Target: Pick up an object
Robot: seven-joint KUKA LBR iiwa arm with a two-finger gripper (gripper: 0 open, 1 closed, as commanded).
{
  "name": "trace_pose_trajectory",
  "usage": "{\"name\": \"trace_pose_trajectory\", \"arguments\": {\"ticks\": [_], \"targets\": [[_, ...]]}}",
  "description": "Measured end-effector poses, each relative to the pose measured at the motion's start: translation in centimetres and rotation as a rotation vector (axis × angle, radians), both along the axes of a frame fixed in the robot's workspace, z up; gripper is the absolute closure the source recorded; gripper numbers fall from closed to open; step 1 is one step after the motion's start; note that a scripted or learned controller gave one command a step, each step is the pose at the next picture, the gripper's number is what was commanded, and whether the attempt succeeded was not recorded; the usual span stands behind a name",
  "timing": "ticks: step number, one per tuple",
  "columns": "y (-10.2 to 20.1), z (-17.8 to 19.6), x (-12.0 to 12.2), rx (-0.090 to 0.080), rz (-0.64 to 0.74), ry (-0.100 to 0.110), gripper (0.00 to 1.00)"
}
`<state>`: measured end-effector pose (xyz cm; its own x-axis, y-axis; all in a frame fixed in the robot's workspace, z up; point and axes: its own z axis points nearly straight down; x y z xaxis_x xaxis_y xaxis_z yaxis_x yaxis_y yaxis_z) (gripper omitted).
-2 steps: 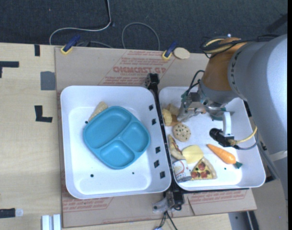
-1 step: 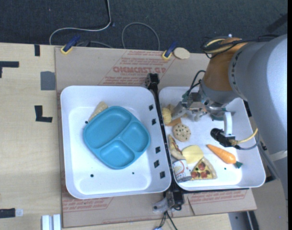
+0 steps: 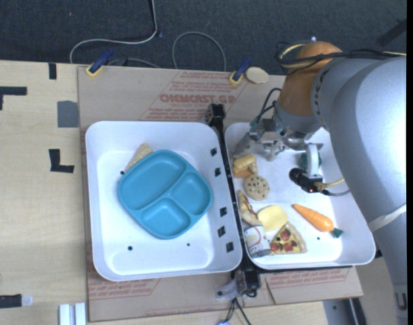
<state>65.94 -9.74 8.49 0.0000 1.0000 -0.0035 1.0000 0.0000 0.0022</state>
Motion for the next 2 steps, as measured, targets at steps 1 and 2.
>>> {"name": "trace_pose_trajectory", "arguments": {"ticks": [1,2], "targets": [[0.2,0.1,-0.4,0.001,0.000,-0.001,0.00],[0.1,0.2,-3.9,0.001,0.000,-0.003,0.00]]}}
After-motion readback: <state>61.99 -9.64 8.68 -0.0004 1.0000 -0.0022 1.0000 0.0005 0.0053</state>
